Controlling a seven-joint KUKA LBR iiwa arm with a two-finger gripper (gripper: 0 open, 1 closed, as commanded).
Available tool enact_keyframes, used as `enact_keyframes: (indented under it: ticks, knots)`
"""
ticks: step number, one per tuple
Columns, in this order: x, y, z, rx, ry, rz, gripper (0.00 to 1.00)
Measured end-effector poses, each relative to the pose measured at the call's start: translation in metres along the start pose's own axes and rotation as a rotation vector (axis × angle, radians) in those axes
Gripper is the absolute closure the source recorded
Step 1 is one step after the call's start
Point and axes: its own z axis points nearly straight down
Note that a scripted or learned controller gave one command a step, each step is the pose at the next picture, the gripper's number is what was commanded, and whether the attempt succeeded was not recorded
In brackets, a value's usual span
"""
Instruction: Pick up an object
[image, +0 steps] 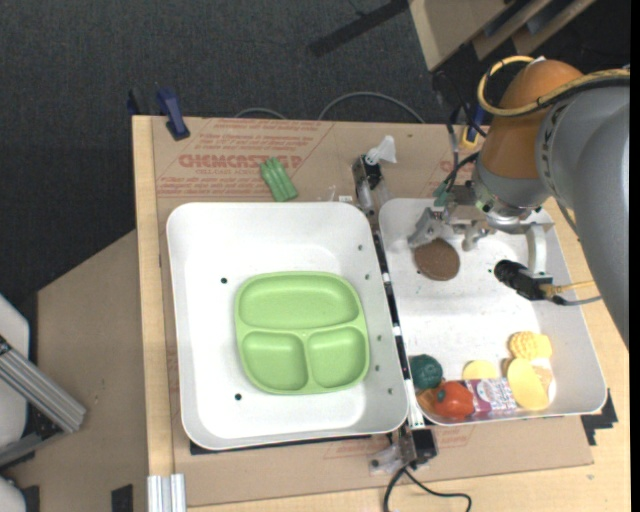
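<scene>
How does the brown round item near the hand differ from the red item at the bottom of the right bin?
The brown round item is dull, flat-looking and lies alone near the right bin's far end, just beside the hand. The red item is glossy, rounder and sits packed among other pieces at the near edge, away from the hand. Both lie in the right bin.

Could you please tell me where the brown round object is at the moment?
The brown round object lies in the right bin's far left part, directly below the gripper.
</scene>
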Motion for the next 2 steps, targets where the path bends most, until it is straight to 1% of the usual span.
enact_keyframes:
  ticks: [1,2]
  knots:
    - [-0.001,-0.014,0.025,-0.004,-0.001,0.002,0.00]
    - [-0.001,-0.012,0.012,-0.010,-0.002,0.001,1.00]
